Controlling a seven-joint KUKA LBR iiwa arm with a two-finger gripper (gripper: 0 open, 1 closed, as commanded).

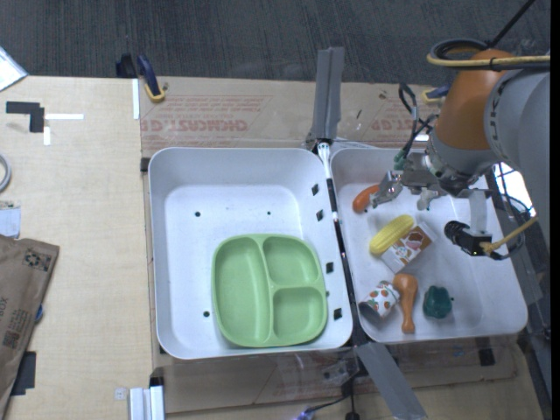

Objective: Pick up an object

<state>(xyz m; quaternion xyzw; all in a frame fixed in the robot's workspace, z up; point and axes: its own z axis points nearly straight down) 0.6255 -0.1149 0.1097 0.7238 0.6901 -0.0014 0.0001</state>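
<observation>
**Operator:** Corn cob (391, 234), yellow, lies mid-way up the right bin (503, 318). Nearer me I see a green lump (437, 303), a drumstick-shaped toy (405, 299) and a small printed packet (410, 248) touching the cob.

**Second:** And the gripper?

**Operator:** The gripper (405, 193) hangs further back, above the cob and slightly right; its fingers stand apart with nothing between them. The cob's long axis runs diagonally, lower-left to upper-right. An orange piece (365, 199) sits just left of the fingers.
</observation>
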